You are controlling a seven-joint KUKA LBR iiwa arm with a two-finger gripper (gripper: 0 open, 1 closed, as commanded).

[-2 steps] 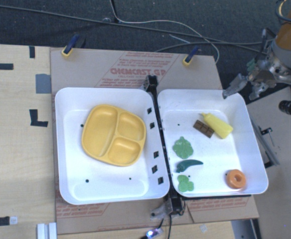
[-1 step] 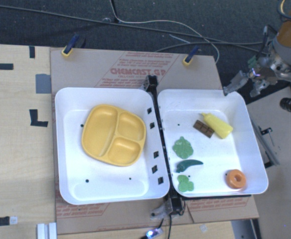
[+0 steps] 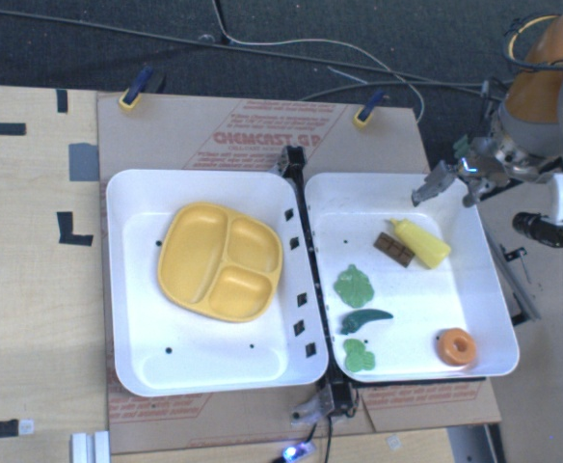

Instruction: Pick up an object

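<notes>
Two shallow white bins of smooth, glossy plastic with rounded corners sit side by side on a flat sheet of brown printed cardboard (image 3: 262, 133), which lies on the pale wood-grain bench (image 3: 31, 287). The left bin (image 3: 132, 355) holds a yellow divided plate (image 3: 220, 260), roughly square with softened corners and three moulded compartments; its surface is matte and uniform. The right bin (image 3: 484, 287) holds the small candidate objects for picking. A yellow bottle-shaped toy (image 3: 422, 242), smooth and cylindrical with a narrower neck, lies on its side near the bin's upper middle, and a brown ridged block resembling a chocolate piece (image 3: 393, 249) lies touching its left side. Below these, near the bin's left wall, are a lumpy green broccoli-like toy (image 3: 354, 285), a dark green pepper-shaped toy (image 3: 364, 319) with a tapering curved body, and a second, smaller bumpy green piece (image 3: 360, 357). An orange ring-shaped toy (image 3: 456, 347), like a doughnut, rests apart in the lower right corner.

The grey arm enters from the right, and its pincer (image 3: 447, 183) hovers over the upper right rim of the right bin, above and to the right of the yellow bottle. Two dark fingers (image 3: 428, 191) splay outward, standing apart with nothing between them. Two yellow-and-blue clamps (image 3: 135, 92) grip the cardboard's far edge.
</notes>
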